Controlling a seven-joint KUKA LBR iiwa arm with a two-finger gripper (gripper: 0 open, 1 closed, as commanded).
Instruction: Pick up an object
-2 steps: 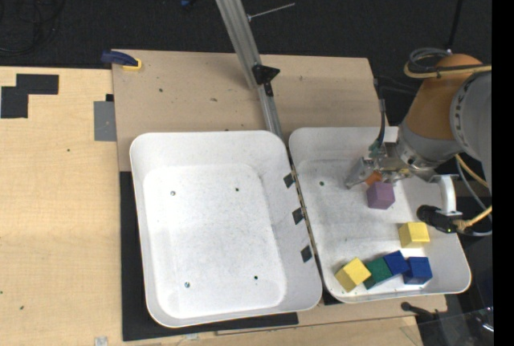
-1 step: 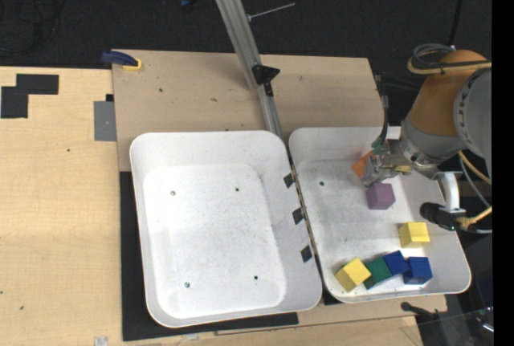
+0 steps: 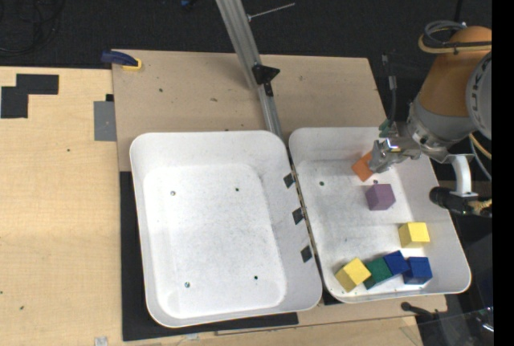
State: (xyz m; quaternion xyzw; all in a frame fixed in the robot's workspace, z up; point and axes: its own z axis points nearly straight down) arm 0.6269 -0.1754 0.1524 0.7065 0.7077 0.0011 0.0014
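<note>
The right bin (image 3: 337,145) holds several small blocks. My gripper (image 3: 376,159) hangs over its upper middle, reaching in from the right, and is shut on an orange block (image 3: 363,168) that sticks out at the lower left of its fingertips. A purple block (image 3: 380,197) lies just below the gripper, apart from it. Further down sits a yellow block (image 3: 414,234). Along the bin's front edge lie another yellow block (image 3: 352,274), a green block (image 3: 377,270) and two blue blocks (image 3: 406,266) close together.
The left bin (image 3: 161,152) lies beside the right one, with black clips (image 3: 295,198) along their shared rim. A slanted metal rail (image 3: 241,31) rises behind the bins. The arm's grey body (image 3: 450,107) stands over the right bin's far right edge.
</note>
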